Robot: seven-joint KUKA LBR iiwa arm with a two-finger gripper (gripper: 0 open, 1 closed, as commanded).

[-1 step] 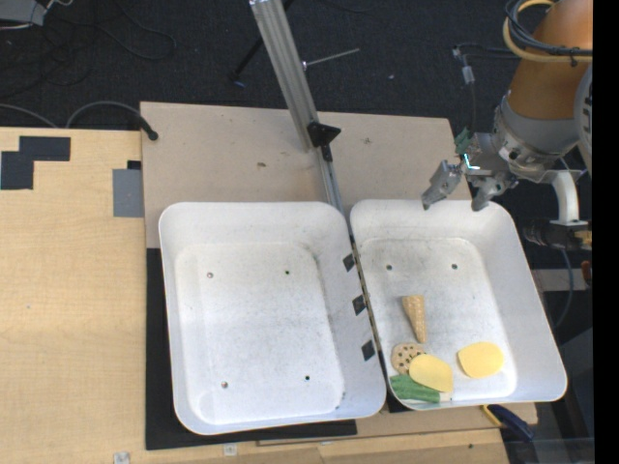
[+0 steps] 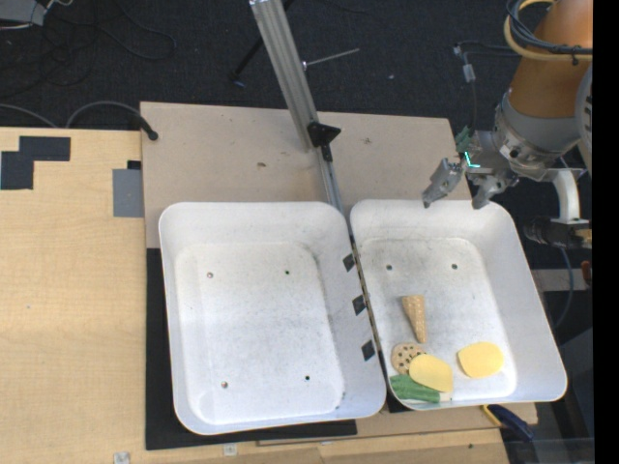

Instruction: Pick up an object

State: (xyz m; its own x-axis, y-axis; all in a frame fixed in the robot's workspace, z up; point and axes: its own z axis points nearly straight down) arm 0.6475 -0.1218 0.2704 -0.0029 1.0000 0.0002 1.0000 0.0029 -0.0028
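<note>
White bins sit side by side on your bench, and all the pickable pieces lie in the right bin (image 2: 513,259), bunched toward its near edge: a tan cone (image 2: 414,316), a small round cracker (image 2: 401,358) just below it, a yellow piece (image 2: 430,371) touching the cracker, a green piece (image 2: 414,391) tucked under that one against the rim, and a second yellow disc (image 2: 481,360) a little apart to the right. The left bin (image 2: 193,230) has no pieces for you to pick. Your gripper (image 2: 461,188) hangs above the far rim of the right bin, well apart from the cluster, likely a ready pose before descent. Its two fingers stand spread with a clear gap between them, and nothing sits in that gap or touches them. Judging from this, you have yet to begin the grasp, and the lone disc looks the easiest target
</note>
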